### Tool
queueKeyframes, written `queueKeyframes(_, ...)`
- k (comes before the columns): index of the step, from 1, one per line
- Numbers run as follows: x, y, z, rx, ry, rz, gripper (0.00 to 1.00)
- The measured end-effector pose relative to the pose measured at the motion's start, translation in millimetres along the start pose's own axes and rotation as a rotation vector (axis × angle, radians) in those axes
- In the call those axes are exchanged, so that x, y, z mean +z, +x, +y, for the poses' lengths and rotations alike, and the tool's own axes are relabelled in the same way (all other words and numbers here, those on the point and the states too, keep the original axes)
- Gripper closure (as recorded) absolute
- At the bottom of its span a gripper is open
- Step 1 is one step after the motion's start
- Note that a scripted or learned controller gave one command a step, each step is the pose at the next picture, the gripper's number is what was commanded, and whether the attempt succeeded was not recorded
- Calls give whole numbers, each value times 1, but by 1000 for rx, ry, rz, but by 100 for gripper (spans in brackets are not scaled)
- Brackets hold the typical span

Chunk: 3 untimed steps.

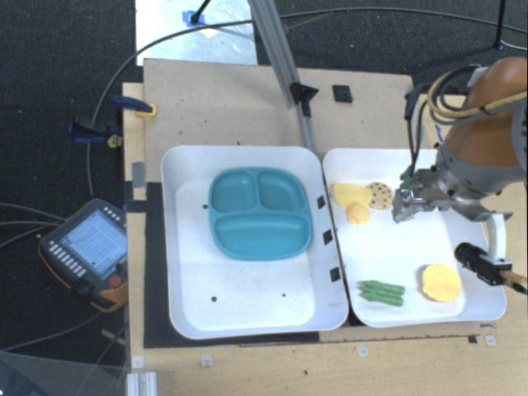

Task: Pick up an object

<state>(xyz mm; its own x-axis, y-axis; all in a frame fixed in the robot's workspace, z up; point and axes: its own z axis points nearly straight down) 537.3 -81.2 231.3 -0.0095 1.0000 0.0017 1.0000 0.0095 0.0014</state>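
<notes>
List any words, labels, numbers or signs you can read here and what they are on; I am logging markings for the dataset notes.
No text can be read in this view.
The handheld pendant left of the bench has a lit screen, but its contents are too blurred to read.
The blue divided plate, the white bins and the food items bear no visible markings.

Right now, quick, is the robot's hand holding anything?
End effector: cannot be told if it is open or shut; nothing seen in it. It hovers over the right bin beside the cookie.
</notes>
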Motion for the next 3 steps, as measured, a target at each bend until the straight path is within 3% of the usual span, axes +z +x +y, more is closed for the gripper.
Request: queueKeyframes(3,-11,157,49,-1,-1,1,100)
